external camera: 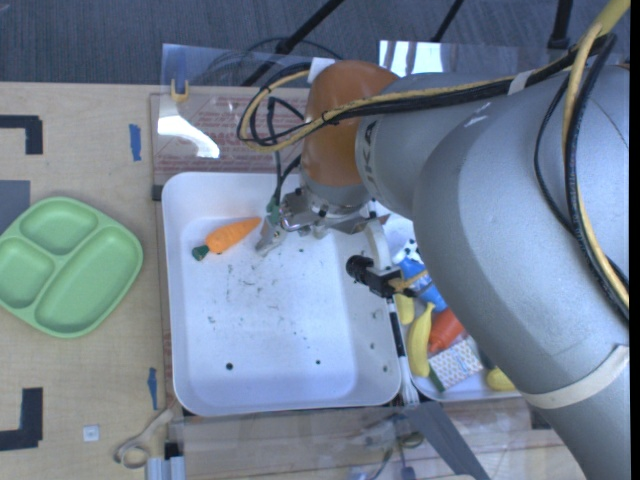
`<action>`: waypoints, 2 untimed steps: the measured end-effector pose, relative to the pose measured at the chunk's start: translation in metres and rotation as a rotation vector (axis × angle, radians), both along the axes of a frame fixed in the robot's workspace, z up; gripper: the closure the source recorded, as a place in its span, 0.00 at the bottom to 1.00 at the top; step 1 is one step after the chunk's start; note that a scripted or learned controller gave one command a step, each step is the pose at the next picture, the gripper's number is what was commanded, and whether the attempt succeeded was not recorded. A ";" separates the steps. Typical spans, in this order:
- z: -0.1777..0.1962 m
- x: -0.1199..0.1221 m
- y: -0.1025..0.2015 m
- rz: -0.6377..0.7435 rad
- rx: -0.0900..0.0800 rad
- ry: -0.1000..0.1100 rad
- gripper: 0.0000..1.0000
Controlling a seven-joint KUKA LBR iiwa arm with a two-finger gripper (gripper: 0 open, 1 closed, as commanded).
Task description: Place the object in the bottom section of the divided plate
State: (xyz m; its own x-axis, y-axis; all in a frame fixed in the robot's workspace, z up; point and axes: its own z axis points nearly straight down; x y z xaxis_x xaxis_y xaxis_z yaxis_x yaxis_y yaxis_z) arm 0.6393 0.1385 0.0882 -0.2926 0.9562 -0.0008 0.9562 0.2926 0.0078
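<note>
An orange toy carrot (229, 236) with a green stub end lies in the upper left part of the left white bin (260, 368). My gripper (273, 230) hangs just right of the carrot's thick end, its metal fingertips low over the bin floor, close to the carrot. The green divided plate (68, 264) lies on the wooden bench at the far left, with two small sections above and one large section below and to the right.
The right bin (440, 388) holds several toys, among them a yellow banana (421, 338), a blue bottle (418, 280) and a red piece (447, 330). The big grey arm covers most of the right side. Blue tape marks lie on the bench.
</note>
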 end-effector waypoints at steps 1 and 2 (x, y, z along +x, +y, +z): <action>0.013 0.002 0.002 0.002 0.002 -0.007 1.00; 0.054 0.027 0.081 0.086 -0.001 0.005 1.00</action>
State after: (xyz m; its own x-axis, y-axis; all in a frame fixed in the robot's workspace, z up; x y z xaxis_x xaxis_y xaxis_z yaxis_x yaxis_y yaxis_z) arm 0.6666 0.2196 0.1419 -0.3740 0.9274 -0.0004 0.9274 0.3740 0.0029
